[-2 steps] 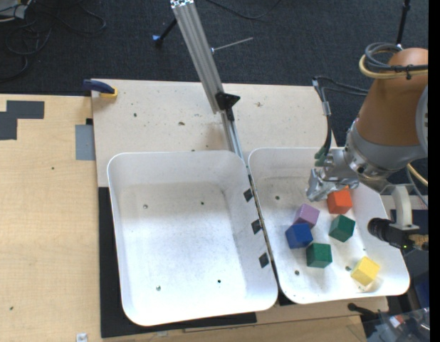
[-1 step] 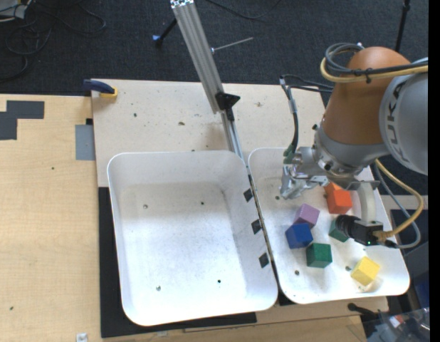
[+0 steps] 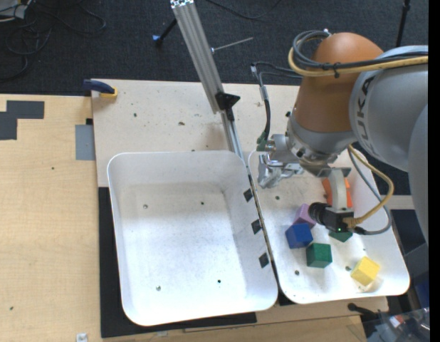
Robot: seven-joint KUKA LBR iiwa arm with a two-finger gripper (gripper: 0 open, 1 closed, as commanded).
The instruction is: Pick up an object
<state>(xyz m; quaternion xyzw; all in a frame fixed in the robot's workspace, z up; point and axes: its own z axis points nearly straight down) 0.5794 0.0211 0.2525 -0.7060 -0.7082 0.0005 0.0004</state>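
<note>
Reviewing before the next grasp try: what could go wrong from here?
1. The hand hangs near the divider rim between the bins, well apart from the blocks; closing here would likely grab nothing.
2. The blue cube, purple block and green cube sit crowded together, so a descent may nudge neighbours.

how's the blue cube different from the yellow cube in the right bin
The blue cube is dark blue; the yellow cube is bright yellow. The blue cube lies near the middle of the right bin, up against a purple block; the yellow cube sits alone near the bin's front right corner. The blue one looks slightly larger. Both are small blocks resting on the bin floor.
</note>
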